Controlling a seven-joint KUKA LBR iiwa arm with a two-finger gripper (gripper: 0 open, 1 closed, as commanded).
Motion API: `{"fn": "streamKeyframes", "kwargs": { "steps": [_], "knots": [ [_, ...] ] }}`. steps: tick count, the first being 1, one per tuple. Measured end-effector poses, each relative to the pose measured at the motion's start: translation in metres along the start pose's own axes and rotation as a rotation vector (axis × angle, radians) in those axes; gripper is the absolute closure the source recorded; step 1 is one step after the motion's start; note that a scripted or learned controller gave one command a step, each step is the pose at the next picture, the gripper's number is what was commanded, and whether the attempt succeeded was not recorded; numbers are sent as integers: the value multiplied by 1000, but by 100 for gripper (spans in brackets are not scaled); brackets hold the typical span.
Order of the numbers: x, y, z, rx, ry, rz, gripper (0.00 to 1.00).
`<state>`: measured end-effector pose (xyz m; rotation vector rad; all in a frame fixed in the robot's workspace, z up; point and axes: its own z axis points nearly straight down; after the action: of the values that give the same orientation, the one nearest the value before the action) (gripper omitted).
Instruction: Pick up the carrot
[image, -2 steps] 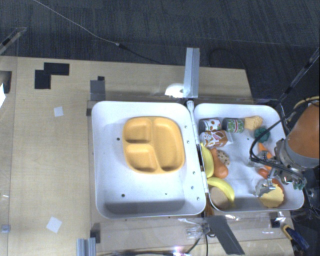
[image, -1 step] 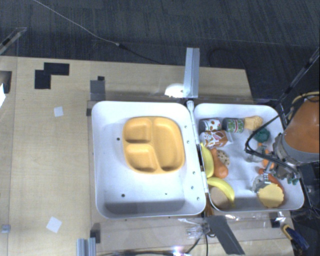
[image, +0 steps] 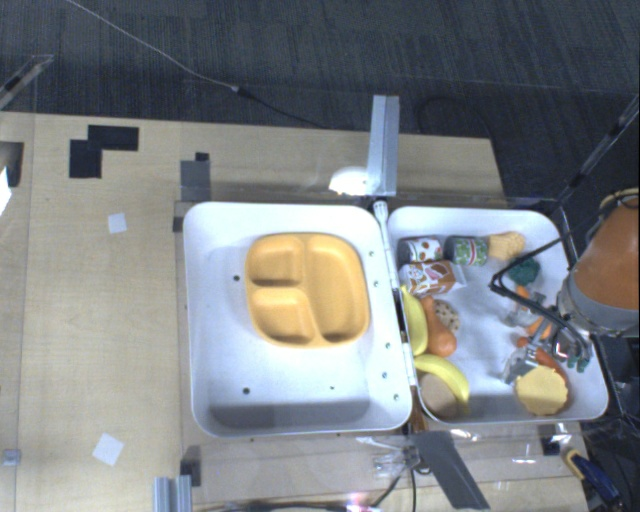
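Observation:
The carrot (image: 546, 352) shows as a thin orange piece in the right part of the right bin (image: 478, 222), mostly hidden under the gripper. My gripper (image: 520, 344) is low over that spot, reaching in from the right below the orange wrist band (image: 608, 262). It is open, with one metal fingertip (image: 518, 369) near the front and the other toward the back. The carrot lies between them, and I see no grip on it.
Just in front of the gripper is a yellow lump (image: 542, 391). The right bin also holds a banana (image: 440, 372), two cans (image: 441, 250), a bread piece (image: 506, 243) and a green item (image: 525, 270). A yellow divided plate (image: 305, 288) sits in the left bin.

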<state>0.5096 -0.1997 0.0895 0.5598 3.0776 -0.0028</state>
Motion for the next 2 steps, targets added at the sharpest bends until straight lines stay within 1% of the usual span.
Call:
{"fn": "streamKeyframes", "kwargs": {
  "steps": [1,2],
  "knots": [
    [8,-4,0,-6,0,340,0],
    [5,-3,-13,-7,-10,334,100]
  ]
}}
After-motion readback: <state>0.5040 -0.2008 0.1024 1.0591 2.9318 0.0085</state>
